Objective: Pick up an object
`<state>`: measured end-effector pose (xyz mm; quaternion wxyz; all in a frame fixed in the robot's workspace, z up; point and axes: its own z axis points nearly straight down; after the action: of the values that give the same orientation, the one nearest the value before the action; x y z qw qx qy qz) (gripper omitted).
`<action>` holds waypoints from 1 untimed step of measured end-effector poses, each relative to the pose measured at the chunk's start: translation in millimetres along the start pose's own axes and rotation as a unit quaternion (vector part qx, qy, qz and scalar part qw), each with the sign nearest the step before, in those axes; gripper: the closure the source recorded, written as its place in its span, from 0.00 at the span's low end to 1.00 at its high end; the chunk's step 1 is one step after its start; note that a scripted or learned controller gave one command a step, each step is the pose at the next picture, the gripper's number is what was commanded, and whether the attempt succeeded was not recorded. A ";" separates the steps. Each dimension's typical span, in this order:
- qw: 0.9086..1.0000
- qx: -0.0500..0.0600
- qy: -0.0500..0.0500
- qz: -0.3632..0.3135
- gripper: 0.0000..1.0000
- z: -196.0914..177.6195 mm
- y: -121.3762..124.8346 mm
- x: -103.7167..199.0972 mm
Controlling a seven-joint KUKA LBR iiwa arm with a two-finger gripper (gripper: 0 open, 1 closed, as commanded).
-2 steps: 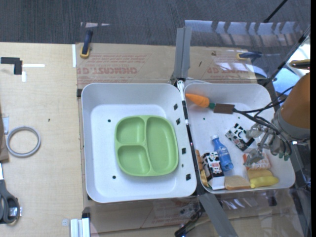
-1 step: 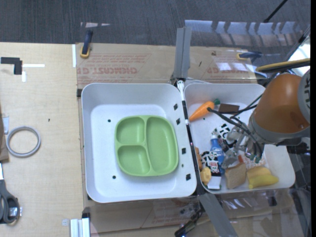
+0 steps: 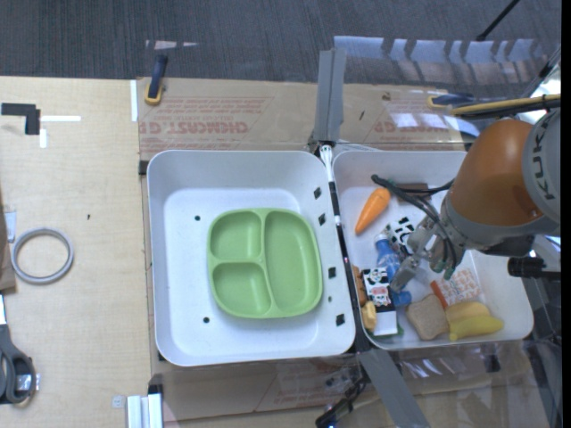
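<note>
The arm [image 3: 500,185] reaches in from the right and hangs over the right bin [image 3: 352,163]. Its orange band is near the bin's middle. The gripper [image 3: 416,261] points down and to the left, into the group of objects in this bin. How far it is open, and if it has hold of anything, I cannot tell, because the tip is lost among the small things under it.

In the right bin, an orange toy carrot [image 3: 372,209] lies tilted near the upper left part, apart from the gripper. Just beside the gripper tip there is a small blue object [image 3: 387,255], and lower a small carton with black and white pattern [image 3: 378,285]. A brown slice of toy bread [image 3: 427,317] lies near the front wall, and a yellow toy, maybe a banana, [image 3: 473,321] is touching its right side.

The left bin [image 3: 169,266] holds a green plate with three compartments [image 3: 265,262], flat in the middle.

On the wooden bench at the left lies a grey ring of tape [image 3: 40,255].
</note>
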<state>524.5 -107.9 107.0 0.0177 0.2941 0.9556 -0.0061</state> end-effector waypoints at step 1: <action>1.000 -0.005 0.001 0.019 0.00 1.2 33.7 -40.6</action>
<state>577.1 -102.9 107.3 0.0180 0.3122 0.9499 -0.0009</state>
